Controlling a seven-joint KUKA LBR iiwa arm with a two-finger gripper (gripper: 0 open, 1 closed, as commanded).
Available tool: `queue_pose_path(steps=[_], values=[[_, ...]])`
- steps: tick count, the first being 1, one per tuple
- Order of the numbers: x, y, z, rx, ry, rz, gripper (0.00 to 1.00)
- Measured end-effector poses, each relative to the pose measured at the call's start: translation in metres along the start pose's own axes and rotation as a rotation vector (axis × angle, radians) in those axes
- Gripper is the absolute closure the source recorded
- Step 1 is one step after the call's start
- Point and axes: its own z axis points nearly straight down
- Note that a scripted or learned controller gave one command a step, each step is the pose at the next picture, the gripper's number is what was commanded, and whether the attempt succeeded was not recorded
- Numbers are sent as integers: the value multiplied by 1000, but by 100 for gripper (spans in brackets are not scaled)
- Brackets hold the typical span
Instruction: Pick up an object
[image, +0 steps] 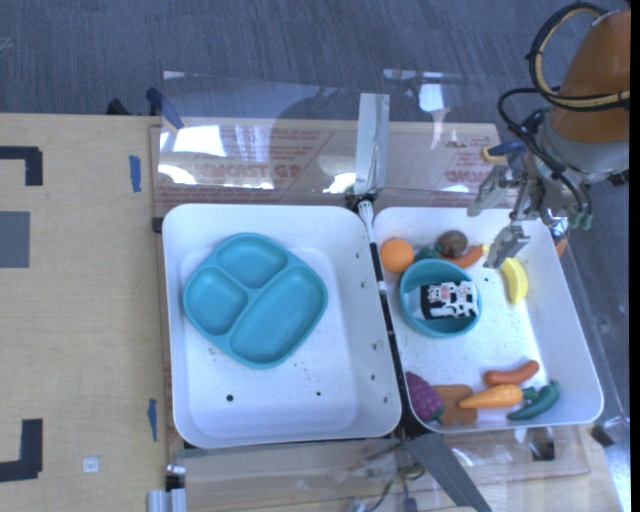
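Gripper (513, 238) hangs near banana (514, 279), beside blue bowl (439, 299).

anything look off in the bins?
Mostly normal. Dark specks dot the left bin floor below the blue divided plate. In the right bin, toys crowd the near edge; nothing looks spilled or damaged.

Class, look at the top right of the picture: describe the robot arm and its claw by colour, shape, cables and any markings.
The arm is a rounded body with a broad orange band above a pale grey section. Black cables loop around it and trail down toward the wrist. The claw is a small grey metal assembly with thin pale fingers, plus blue and yellow fittings near its base. No lettering or markings can be made out.
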Motion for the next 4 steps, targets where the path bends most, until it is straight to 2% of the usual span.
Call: queue_pose_path(steps=[1,2,3,4], values=[[3,23,129,-1,-2,66,0],[46,-9,132,2,-6,81,0],[128,15,121,20,-61,290,0],[59,0,132,1,-10,388,0]])
